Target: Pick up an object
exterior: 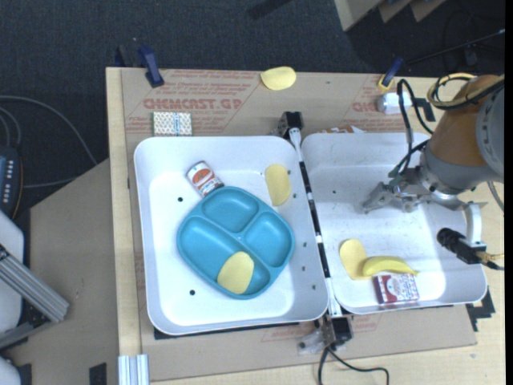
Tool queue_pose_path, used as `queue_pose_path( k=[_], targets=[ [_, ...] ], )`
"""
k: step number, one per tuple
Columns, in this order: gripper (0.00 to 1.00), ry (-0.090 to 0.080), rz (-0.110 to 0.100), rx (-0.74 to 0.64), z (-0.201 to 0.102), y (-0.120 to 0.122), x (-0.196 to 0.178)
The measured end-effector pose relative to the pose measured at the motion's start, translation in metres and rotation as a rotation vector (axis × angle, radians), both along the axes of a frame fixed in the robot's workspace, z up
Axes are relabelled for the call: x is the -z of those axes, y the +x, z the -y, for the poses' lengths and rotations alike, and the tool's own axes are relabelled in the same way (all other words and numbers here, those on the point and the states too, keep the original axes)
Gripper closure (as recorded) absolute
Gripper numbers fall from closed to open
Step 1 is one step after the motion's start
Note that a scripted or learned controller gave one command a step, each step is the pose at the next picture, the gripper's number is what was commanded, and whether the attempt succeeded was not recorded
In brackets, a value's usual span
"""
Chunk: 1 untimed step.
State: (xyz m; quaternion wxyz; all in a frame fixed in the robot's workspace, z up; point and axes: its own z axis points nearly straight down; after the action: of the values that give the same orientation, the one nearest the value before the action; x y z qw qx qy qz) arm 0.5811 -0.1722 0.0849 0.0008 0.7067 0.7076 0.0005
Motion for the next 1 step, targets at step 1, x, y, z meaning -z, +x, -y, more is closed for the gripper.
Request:
queue_pose_path(
  k=[1],
  targets=[
    [0.00, -0.001, 0.000, 0.000, 0.0021, 0.0563, -0.0002]
  ],
)
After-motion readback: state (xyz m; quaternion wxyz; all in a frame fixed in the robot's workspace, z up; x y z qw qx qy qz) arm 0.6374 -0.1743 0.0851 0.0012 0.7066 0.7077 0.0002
